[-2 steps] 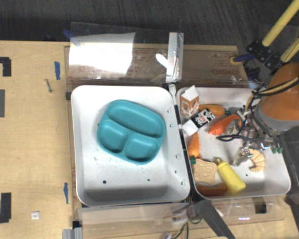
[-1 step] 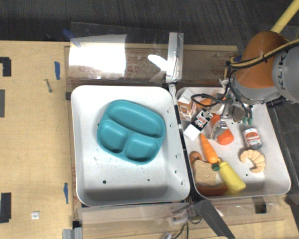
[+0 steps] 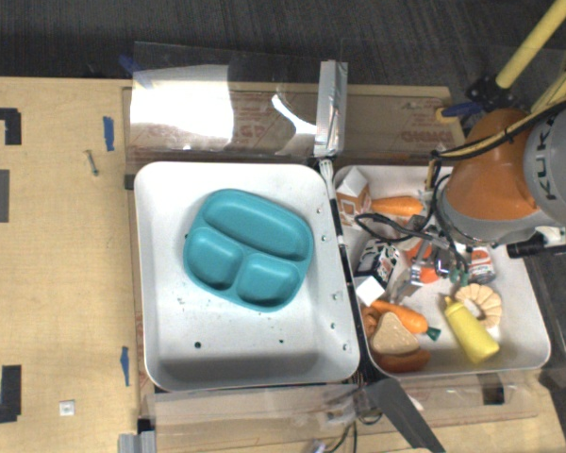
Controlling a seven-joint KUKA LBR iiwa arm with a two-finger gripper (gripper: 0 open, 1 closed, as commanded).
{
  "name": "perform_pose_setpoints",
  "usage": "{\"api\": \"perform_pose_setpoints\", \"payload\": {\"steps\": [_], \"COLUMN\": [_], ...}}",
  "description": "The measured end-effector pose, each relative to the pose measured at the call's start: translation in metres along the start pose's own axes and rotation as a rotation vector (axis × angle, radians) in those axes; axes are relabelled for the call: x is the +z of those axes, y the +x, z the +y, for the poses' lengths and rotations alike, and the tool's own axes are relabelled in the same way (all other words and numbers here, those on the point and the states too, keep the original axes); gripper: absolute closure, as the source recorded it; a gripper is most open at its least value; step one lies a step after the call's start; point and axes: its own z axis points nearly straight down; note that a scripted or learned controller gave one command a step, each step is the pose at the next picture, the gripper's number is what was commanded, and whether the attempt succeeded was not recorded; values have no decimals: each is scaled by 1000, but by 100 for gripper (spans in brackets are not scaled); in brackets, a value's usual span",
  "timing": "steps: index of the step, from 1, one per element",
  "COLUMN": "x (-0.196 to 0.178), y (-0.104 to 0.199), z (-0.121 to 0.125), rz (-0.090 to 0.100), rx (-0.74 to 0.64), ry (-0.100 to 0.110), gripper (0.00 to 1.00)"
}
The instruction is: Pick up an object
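The right bin [image 3: 533, 333] holds a heap of toy food. A carrot [image 3: 403, 315] lies beside a bread slice [image 3: 393, 333] near the front. A yellow bottle [image 3: 471, 332] and a ridged pastry [image 3: 481, 301] lie to their right. Another orange carrot [image 3: 396, 206] and a small carton [image 3: 355, 194] sit at the back. The arm's orange band [image 3: 486, 182] hangs over the bin's back right. My gripper [image 3: 407, 260] is down among the objects in the middle of the bin, tangled with black cables. Small items around it are partly hidden.
The left bin [image 3: 170, 338] holds a teal divided plate [image 3: 248, 247]. A clear plastic sheet [image 3: 226, 111] and a metal post [image 3: 330, 107] stand behind the bins. A yellow pole [image 3: 542, 31] crosses the top right corner. Wooden bench surface [image 3: 47, 253] extends left.
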Motion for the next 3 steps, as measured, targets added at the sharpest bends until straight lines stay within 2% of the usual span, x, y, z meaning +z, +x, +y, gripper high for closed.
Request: {"api": "perform_pose_setpoints", "payload": {"steps": [1, 2, 3], "x": [-2, -68, -12], "y": [74, -50, -16], "z": [-31, -2, -22], "rz": [-13, -5, -3], "rx": [49, -98, -83], "ry": [0, 0, 1], "gripper": [0, 0, 0]}}
